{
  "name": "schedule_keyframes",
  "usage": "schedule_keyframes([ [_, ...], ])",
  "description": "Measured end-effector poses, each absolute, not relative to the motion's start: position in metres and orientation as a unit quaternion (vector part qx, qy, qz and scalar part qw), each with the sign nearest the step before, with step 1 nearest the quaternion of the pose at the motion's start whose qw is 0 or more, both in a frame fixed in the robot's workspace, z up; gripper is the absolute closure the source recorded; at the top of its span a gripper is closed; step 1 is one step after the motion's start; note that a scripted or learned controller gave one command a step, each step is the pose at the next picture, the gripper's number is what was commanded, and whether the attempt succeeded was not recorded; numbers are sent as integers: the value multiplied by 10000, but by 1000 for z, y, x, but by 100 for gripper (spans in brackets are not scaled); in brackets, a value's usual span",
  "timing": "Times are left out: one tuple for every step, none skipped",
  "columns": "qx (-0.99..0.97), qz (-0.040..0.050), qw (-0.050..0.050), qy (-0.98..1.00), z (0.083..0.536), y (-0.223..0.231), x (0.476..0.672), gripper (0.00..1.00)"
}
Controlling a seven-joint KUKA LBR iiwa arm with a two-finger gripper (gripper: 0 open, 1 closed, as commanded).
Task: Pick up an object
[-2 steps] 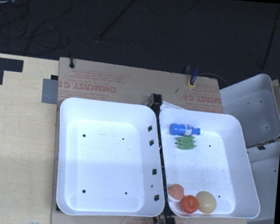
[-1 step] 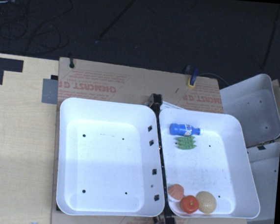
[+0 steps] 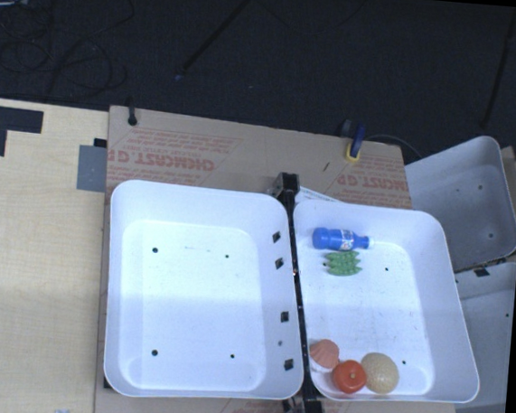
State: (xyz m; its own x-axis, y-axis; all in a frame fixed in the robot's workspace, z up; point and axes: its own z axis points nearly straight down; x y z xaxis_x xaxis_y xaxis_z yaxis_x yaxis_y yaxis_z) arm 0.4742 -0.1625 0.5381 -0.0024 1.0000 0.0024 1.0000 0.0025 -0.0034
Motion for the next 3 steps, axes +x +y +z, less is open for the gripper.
schedule_keyframes([
  [-7066,9,10,-7076,537,-164,477,0],
  [-7058,15,16,-7084,547,-164,478,100],
  [-7056,17,20,-7086,547,-164,478,0],
])
